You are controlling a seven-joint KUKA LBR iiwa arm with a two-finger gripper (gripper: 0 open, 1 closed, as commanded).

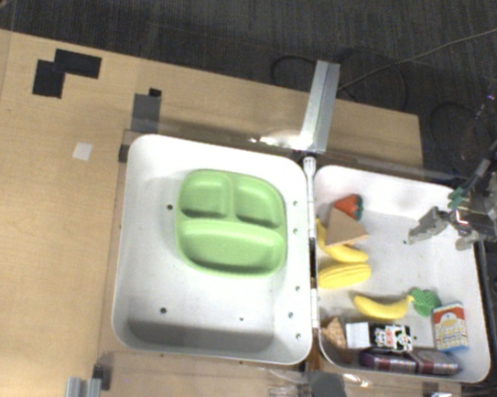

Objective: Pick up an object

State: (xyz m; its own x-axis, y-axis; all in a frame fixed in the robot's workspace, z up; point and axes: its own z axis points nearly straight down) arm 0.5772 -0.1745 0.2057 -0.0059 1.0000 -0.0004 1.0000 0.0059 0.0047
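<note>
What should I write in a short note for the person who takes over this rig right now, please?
Gripper: above the upper right part of the right bin, nothing seen between its fingers.
Things: the right bin holds a strawberry, bananas, corn, a small carton and other toys, mostly along its left and lower sides. The left bin holds a green divided plate.
Done: nothing picked up yet.
Left: choose one object, come down, grasp and lift it.
</note>
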